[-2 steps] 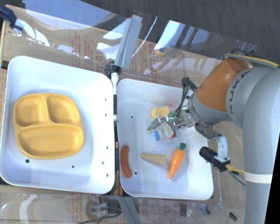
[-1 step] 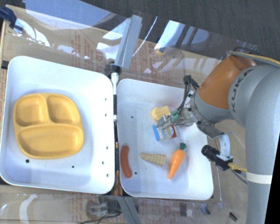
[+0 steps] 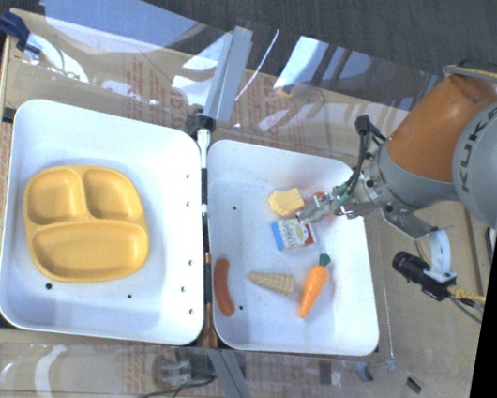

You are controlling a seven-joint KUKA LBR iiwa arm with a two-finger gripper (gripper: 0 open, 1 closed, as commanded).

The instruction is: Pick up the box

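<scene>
The box (image 3: 291,235), a small blue-and-white carton, lies flat in the right bin (image 3: 338,338), just below a yellow cheese wedge (image 3: 285,201) and up-left of the carrot (image 3: 312,288). It looks light and stiff, likely thin card that dents under a hard squeeze, with smooth printed faces that may slip. The gripper (image 3: 316,209) hovers at its upper right corner; whether it is parted or closed cannot be told. The best hold is probably across the 2 short sides, clear of the cheese.

Grey KUKA arm (image 3: 487,140), rounded orange band, black lettering on grey shell, slim dark end effector (image 3: 323,207)
</scene>
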